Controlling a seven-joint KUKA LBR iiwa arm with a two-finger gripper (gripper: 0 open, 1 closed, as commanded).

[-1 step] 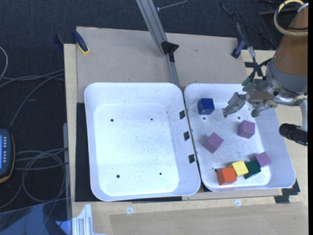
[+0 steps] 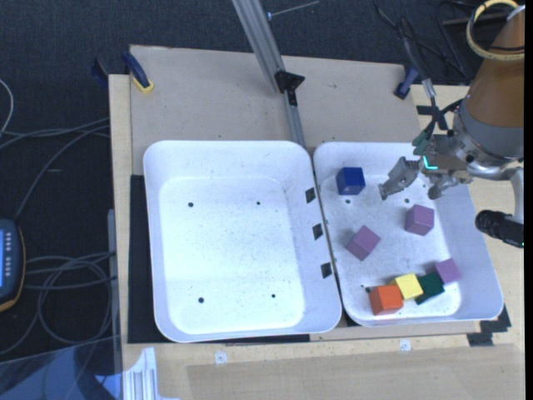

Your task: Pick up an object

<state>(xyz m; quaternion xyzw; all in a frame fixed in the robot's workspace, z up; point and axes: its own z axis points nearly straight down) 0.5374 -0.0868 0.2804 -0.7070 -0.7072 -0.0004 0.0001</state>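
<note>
Right bin (image 2: 475,302): blue cube (image 2: 351,180) near the upper left; two purple cubes mid-bin, one at centre left (image 2: 363,242), one at centre right (image 2: 420,220). Along the lower edge, a cluster: orange cube (image 2: 386,298), yellow cube (image 2: 408,286), green cube (image 2: 430,285), small purple cube (image 2: 447,270), touching or just beside each other. Gripper (image 2: 416,182): above the bin's upper part, fingers spread wide apart, holding nothing. Left bin (image 2: 166,173): beside the right bin.

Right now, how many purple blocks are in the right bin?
3. One purple block lies near the bin's middle, one sits below the gripper, and a smaller one rests by the green block. The arm could hide others.
</note>
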